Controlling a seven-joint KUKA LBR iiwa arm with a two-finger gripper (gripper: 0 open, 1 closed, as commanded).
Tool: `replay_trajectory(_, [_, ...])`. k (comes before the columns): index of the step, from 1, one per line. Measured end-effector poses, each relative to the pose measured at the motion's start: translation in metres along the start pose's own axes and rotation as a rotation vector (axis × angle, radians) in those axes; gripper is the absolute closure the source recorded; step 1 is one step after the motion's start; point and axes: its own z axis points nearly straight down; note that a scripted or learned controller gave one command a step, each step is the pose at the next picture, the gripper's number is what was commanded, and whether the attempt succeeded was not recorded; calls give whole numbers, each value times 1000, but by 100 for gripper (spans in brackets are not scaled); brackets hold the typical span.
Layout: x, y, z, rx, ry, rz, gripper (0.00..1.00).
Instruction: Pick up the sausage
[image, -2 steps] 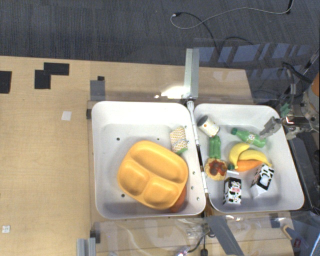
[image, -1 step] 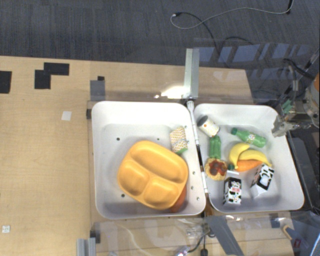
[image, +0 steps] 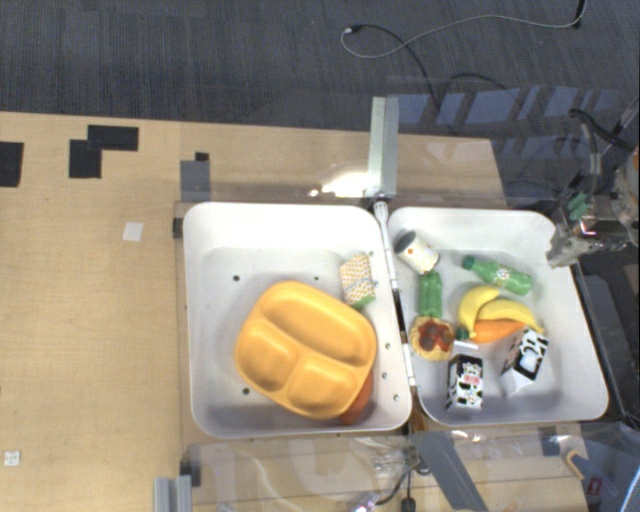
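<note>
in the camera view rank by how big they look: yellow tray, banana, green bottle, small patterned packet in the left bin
1. yellow tray, by far the largest
2. banana
3. green bottle, a little smaller than the banana
4. patterned packet, looks smallest, though close to the bottle, so that last pair is unsure

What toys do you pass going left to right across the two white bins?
Yellow plate → small patterned packet → green bottle standing upright → banana → black-and-white carton → gripper at the right bin's far corner.
</note>
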Motion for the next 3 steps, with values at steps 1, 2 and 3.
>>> replay_trajectory(1, [-33,-23,-158,6,0,-24,100])
replay_trajectory(2, [-32,-21,-171,-3,-5,-31,100])
replay_trajectory(3, [-31,-19,-183,-11,-9,-38,100])
